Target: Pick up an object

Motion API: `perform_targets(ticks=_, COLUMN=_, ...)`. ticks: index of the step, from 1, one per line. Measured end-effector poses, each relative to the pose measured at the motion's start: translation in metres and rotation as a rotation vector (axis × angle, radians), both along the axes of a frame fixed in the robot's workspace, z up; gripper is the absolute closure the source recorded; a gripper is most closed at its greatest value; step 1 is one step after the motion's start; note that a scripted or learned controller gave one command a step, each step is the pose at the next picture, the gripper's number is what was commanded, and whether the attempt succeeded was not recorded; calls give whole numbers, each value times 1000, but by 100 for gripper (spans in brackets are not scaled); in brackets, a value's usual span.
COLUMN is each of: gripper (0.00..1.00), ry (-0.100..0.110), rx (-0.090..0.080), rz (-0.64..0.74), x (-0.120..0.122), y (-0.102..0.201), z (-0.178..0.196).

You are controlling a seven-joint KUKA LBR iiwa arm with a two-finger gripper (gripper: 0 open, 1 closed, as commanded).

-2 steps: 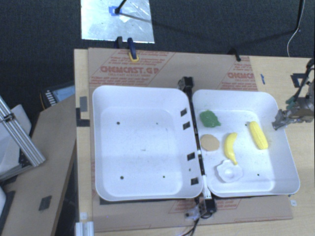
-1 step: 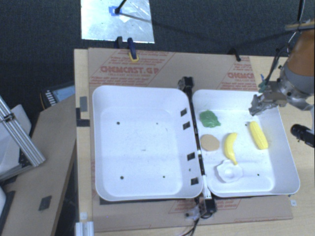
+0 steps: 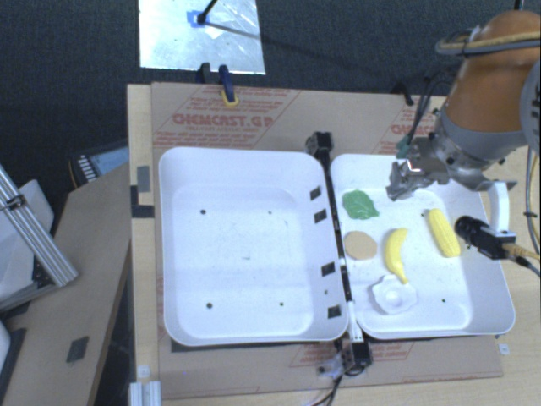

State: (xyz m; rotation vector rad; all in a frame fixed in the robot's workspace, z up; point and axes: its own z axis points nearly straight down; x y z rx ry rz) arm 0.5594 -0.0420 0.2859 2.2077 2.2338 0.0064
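In the camera view above the bench we count two shallow white bins, side by side on a brown board. In the left bin we make out just a few small dark specks on its floor. The right bin holds five loose things, one of each. A green leafy piece lies near the bin's upper left. Just below it sits a round tan disc. Beside that disc, to its right, lies a yellow banana, running top to bottom. Farther right, a yellow corn cob lies tilted, apart from the banana. Below the banana, touching or nearly touching its lower tip, rests a white fried-egg shape.

We see one arm, grey with an orange section, reaching in from the right. Its gripper hangs over the upper part of the right bin, just above and to the right of the green piece. We cannot tell how its claw stands, and nothing shows between it. All five things lie on the bin floor.
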Motion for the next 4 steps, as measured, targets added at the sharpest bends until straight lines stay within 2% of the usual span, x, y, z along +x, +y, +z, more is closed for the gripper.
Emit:
perform_targets(ticks=1, gripper=100, ry=-2, rx=1, rz=0, x=29, y=63, z=15)
perform_targets(ticks=2, gripper=100, ry=0, rx=1, rz=0, x=-18, y=122, z=47)
perform_targets(ticks=3, gripper=100, ry=-3, rx=3, rz=2, x=-59, y=201, z=101)
perform_targets(ticks=4, gripper=100, ry=-1, rx=1, rz=-4, x=-73, y=222, z=133)
